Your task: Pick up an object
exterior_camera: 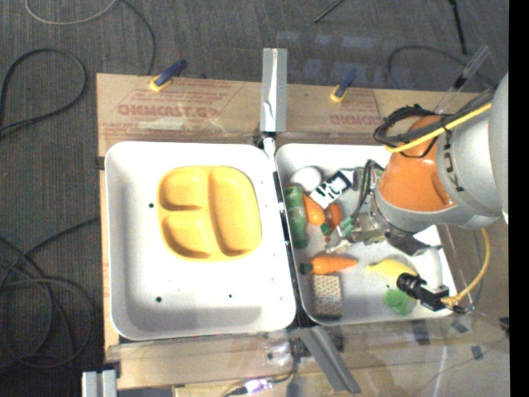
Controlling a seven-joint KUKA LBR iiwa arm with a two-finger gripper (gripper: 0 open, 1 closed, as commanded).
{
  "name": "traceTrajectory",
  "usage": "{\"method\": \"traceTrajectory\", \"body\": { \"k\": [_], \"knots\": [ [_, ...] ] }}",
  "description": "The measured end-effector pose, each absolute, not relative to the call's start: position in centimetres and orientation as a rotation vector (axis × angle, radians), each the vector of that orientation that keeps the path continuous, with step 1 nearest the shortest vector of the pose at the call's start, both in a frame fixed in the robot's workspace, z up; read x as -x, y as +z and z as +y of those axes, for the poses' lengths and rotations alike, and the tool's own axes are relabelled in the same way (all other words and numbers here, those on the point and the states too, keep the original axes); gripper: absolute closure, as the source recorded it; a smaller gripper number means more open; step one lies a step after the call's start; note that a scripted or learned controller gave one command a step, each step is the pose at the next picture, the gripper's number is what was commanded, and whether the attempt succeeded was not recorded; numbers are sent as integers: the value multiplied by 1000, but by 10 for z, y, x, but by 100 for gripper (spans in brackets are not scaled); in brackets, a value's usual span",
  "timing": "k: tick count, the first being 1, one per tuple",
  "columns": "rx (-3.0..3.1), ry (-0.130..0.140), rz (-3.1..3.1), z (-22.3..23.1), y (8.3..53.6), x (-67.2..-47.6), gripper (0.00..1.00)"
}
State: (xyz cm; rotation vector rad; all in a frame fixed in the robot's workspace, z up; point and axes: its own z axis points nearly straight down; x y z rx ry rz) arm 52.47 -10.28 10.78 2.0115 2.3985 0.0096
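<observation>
Nearest us, a brown waffle-like block (327,288) sits at the front of the right bin (364,314). Just behind it we see an orange carrot (334,264), lying directly below the end effector (345,231), v. close but apart from it. We can't tell the end effector's state; arm hides it. Green cucumber (295,216) lies along the bin's left wall. Left bin (132,246) holds a yellow tray (209,211).
</observation>
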Motion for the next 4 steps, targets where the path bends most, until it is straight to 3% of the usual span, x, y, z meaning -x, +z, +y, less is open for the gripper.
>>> {"method": "traceTrajectory", "body": {
  "k": [1, 2, 3, 4],
  "knots": [
    [-2011, 10, 2398, -103, 108, -525, 0],
    [-1936, 4, 2463, -102, 90, -571, 0],
    [-1935, 9, 2459, -102, 100, -572, 100],
    [-2161, -7, 2279, -33, 222, -606, 100]
  ]
}}
